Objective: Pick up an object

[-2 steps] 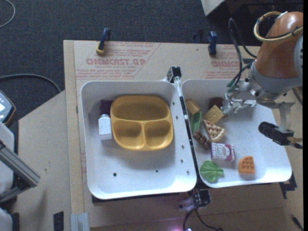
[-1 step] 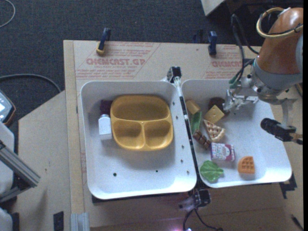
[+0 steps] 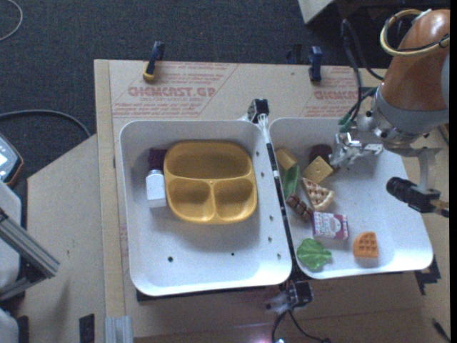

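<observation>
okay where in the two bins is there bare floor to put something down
Left bin: a broad bare strip along the near edge, below the yellow divided tray. Right bin: bare floor on its far-right side, between the orange waffle piece and the rim, under the arm. It is crowded along the divider, from the cheese wedge down to the green leaf, and at the gripper.

A dark purple object [image 3: 156,156] sits half hidden behind the yellow divided tray [image 3: 210,181], its shape impossible to make out. Right of the tray, a dark item [image 3: 320,151] lies partly behind the cheese wedge [image 3: 318,168]. The gripper [image 3: 348,148] is blurred, and the arm [image 3: 421,63] is cut off by the frame's edge.
</observation>
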You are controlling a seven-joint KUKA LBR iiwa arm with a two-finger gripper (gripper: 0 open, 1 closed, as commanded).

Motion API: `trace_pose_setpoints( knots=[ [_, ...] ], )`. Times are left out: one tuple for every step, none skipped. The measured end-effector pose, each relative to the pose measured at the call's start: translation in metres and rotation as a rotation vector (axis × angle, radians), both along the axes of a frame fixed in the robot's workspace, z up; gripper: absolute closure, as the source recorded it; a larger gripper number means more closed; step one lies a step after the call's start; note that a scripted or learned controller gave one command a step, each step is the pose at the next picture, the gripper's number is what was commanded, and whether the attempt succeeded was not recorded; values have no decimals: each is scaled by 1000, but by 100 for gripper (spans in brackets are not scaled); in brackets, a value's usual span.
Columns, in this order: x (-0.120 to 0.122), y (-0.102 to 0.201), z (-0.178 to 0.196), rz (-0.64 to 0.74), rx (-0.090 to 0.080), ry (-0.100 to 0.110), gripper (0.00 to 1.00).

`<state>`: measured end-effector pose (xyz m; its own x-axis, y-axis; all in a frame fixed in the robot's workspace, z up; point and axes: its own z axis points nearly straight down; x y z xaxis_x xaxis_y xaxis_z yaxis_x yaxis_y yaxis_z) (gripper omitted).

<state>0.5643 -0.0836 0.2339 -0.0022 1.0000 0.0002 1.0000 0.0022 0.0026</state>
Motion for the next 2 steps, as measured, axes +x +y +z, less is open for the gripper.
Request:
trace_pose_setpoints(
  knots=[
    [3,-7,-20,-3,0,7,100],
    [10,-7,-17,-1,-1,1,100]
  ],
)
